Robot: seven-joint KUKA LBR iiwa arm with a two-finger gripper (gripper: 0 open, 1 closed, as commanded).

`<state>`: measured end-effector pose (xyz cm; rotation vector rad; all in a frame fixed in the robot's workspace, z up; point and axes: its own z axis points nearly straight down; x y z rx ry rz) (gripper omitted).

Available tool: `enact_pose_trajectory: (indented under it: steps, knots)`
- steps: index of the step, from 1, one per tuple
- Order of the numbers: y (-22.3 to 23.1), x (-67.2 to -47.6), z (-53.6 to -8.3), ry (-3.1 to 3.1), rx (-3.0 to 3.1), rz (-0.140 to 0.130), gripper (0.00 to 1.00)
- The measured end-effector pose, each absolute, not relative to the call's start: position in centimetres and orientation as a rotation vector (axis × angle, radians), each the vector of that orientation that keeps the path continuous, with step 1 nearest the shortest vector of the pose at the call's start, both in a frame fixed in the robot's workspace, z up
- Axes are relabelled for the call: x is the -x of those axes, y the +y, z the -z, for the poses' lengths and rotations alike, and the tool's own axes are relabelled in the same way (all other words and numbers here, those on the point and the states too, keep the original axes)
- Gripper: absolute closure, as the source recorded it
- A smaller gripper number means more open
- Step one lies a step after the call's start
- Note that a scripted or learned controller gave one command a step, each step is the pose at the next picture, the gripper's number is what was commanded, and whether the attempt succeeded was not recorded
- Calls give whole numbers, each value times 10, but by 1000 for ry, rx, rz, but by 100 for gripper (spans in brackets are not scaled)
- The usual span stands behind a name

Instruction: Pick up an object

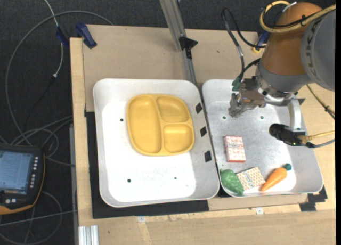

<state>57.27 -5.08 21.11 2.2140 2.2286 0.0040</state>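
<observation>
- Camera view: two shallow white bins were seen side by side on a wooden bench, the left bin [106,148] at the centre of the frame and the right bin [266,143] toward the right.
- A yellow divided tray [160,123] with three compartments was laid in the upper part of the left bin.
- The grey arm [290,52], with its orange band, was seen reaching in from the upper right of the frame.
- The gripper [237,108] was placed over the upper left part of the right bin, pointing down; whether its fingers were spread or pressed together could not be told, and nothing was seen between them.
- A small pink-and-white box [235,148] was seen lying flat near the middle of the right bin, below the gripper and apart from it.
- Along the lower edge of the right bin, a green item [231,181], a patterned packet [249,178] and an orange carrot [275,178] were lined up close together from left to right.
- A handheld screen device [18,177] was seen at the lower left of the frame, off the bench.
</observation>
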Motion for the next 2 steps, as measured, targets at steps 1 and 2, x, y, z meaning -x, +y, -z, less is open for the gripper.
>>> enact_pose_trajectory:
  steps: [1, 2]
  knots:
    - [0, -592, -226, 2229, -2213, -7, 100]
    - [61, -609, -229, 2230, -2213, -6, 100]
